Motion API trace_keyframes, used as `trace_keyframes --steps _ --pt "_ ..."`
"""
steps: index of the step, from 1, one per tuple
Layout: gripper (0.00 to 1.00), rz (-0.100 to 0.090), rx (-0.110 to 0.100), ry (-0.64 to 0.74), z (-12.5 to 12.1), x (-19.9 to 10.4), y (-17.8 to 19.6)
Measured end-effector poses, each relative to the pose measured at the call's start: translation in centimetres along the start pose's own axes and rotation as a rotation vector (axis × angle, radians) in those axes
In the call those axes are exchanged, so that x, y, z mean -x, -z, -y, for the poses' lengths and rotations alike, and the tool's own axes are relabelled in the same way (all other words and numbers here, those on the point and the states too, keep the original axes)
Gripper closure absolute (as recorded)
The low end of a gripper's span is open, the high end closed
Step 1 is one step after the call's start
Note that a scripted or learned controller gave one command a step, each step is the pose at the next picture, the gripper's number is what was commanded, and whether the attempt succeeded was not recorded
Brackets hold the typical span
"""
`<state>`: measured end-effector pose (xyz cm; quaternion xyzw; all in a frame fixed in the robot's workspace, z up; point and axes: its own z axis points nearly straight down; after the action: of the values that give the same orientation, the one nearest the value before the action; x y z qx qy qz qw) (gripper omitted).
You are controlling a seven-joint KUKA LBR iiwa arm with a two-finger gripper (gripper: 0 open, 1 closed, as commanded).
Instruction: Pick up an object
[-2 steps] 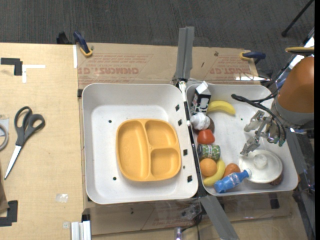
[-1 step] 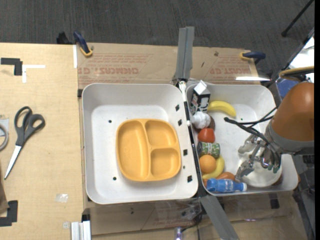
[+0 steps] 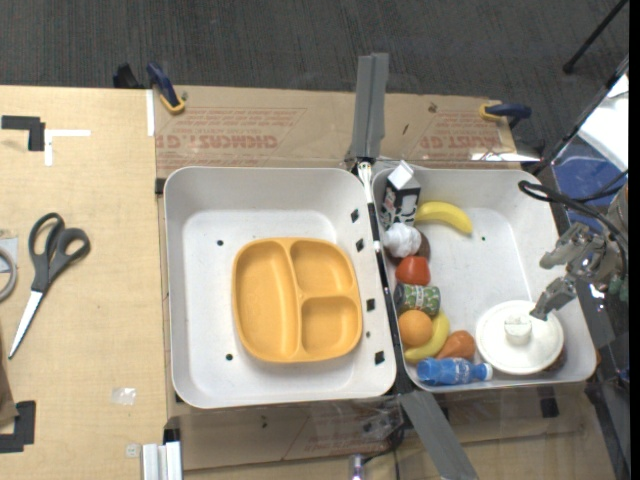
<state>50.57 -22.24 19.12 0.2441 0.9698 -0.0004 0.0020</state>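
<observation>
The tool (image 3: pixel 560 276), fingers spread wide and holding nothing, hangs at right frame edge above the white lid (image 3: pixel 518 338).

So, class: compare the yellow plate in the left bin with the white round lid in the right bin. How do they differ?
The yellow plate is a rounded square split into three compartments; the white lid is round with a small centre knob. The yellow plate is clearly larger. It lies alone in the left bin; the white lid sits among food items, beside the gripper. Both lie flat.

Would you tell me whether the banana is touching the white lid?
Apart: the camera view shows bare bin floor between the banana and the white lid.
</observation>
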Motion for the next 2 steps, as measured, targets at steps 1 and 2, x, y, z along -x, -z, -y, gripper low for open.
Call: trace_keyframes --steps 1,2 --pt "0.00 -0.003 0.001 -0.020 -8.6 0.5 -8.3" --pt "0.00 0.004 0.000 -0.232 -15.4 5.1 -9.8"
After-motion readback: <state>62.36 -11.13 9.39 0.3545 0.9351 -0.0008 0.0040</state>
